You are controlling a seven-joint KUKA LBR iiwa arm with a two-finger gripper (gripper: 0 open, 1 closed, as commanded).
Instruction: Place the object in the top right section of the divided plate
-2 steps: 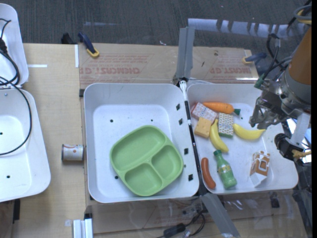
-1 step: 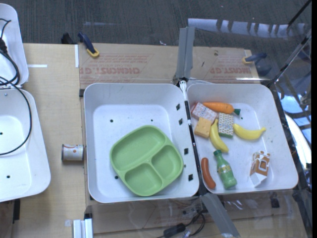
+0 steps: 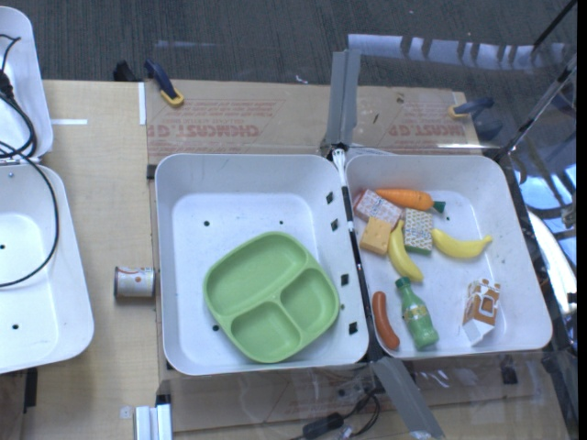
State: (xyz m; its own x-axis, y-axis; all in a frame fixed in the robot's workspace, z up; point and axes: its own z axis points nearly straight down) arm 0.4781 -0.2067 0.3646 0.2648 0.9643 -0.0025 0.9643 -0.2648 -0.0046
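A green divided plate with three sections lies in the left bin, toward its front. All three sections are bare. The right bin holds toy food: a carrot, a pink block, an orange cheese block, a speckled cracker block, two bananas, a red sausage, a green bottle and a white-and-orange packet.
A small can lies on the bench left of the left bin. A white basin with a black cable sits at the far left. Blue clamps hold the cardboard behind the bins. A grey post rises between the bins.
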